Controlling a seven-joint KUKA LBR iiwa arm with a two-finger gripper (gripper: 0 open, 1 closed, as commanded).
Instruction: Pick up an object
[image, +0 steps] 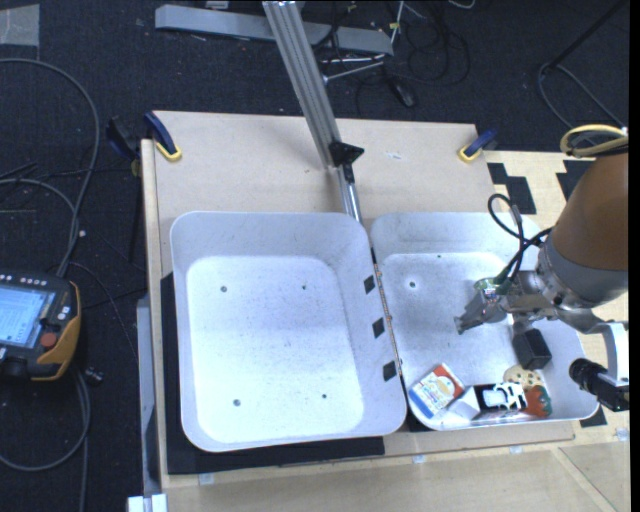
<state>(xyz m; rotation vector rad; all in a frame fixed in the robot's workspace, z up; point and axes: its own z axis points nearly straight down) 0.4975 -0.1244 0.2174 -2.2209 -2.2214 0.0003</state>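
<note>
Noted a teach pendant (30, 325) on the dark floor at far left, well apart from the bench (250, 165). Found the left bin (180, 240) with only its speckled white floor on show, so nothing to pick there. Passed the slanted aluminium pole (310, 90) above the seam between the bins and came to the right bin (440, 222), home to every candidate. Counted them huddled in its near corner: a small red, white and blue packet (437, 392) leaning against the rim, then a black-and-white item (500, 397) just beside it, then a round piece with a red patch (532, 392) touching that; could not name the last two more closely. Placed the pincer (482, 312) over the middle of the right bin, pointed leftward, above bare floor and well clear of the cluster. Could not tell whether apart or together, and made out nothing carried in it. Spotted a dark block (533, 348) just below the wrist, possibly rig, possibly an object. Followed the orange band up the arm (595, 235) to the right edge. Judged the step to be the approach, with no grasp made yet. Reckoned the next move to call for a shift toward the near corner, a descent over one item, probably the packet as the most exposed, and care against the rim and the crowding neighbours.
</note>
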